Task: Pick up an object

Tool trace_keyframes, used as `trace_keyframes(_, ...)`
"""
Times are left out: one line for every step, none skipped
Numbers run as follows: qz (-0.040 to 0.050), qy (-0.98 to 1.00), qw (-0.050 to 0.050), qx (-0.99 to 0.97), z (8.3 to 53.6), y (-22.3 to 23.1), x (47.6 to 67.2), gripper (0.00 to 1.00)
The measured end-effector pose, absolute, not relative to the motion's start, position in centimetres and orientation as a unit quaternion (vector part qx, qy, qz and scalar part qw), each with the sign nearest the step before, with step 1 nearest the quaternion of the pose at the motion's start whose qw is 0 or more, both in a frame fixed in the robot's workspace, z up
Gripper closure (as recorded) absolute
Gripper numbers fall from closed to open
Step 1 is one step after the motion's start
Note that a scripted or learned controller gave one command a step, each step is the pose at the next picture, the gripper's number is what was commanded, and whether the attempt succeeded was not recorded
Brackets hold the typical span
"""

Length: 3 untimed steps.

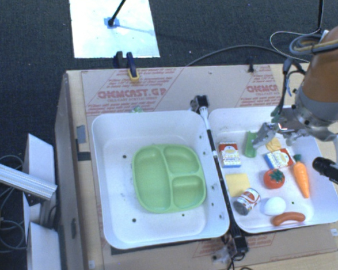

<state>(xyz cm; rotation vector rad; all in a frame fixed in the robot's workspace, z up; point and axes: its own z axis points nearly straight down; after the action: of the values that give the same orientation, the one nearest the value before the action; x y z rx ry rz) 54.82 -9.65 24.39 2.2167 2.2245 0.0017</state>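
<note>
The right bin (330,207) holds several toy foods. There is a red and white carton (229,154), a green piece (250,145), a yellow piece (273,145) and a blue and orange box (277,159). Further forward lie a tomato (274,178), a carrot (301,179), a cheese slice (237,184), a can (247,201), an egg (273,205) and a sausage (288,218). My gripper (267,133) hangs low over the bin's back, just above the green and yellow pieces. I see nothing lifted in it.
The left bin (110,164) carries a green divided plate (169,177). A black clamp bar (214,157) runs between the bins. The arm's grey and orange body (324,86) overhangs the right bin's far right corner, and cables loop behind it.
</note>
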Motion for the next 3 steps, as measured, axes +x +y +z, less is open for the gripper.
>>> trace_keyframes(-0.0004, 0.707, 0.0, 0.707, 9.9, -12.4, 60.2, 0.0)
trace_keyframes(0.0007, 0.709, 0.001, 0.706, 8.5, -14.2, 65.3, 0.0)
trace_keyframes(0.0018, 0.709, 0.003, 0.705, 9.6, -14.2, 65.4, 1.0)
